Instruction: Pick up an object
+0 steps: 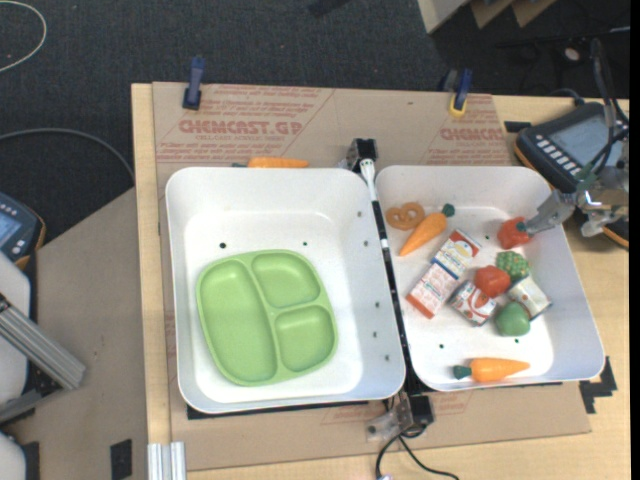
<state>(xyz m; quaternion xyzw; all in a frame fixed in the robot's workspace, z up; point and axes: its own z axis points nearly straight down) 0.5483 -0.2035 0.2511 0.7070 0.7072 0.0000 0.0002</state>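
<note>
Nearest the front rim of the right bin point(580, 353) lies an orange carrot point(490, 369), well apart from anything else. Just behind it the toys crowd together: a green ball point(513, 319), a small white carton point(531, 295), a red tomato point(491, 279), a broccoli floret point(513, 264) and 2 juice boxes point(437, 286), most of them touching. Further back a second carrot point(422, 233) lies beside a pretzel point(405, 214).

At the right wall sits a small red piece point(513, 233), and the gripper point(548, 216) reaches in low and slanted with its tip right against it. Whether the gripper is spread or closed I cannot tell from this angle, and nothing is plainly held.

That red piece looks like the likely target, and I'd worry about it. It is small and rounded, so a slanted approach may nudge it toward the broccoli instead of catching it. It also sits near the bin's side wall, which the gripper could scrape. A grab into the crowded cluster would likely snag 2 toys at once.

The left bin point(200, 198) holds a green divided plate point(265, 315).
</note>
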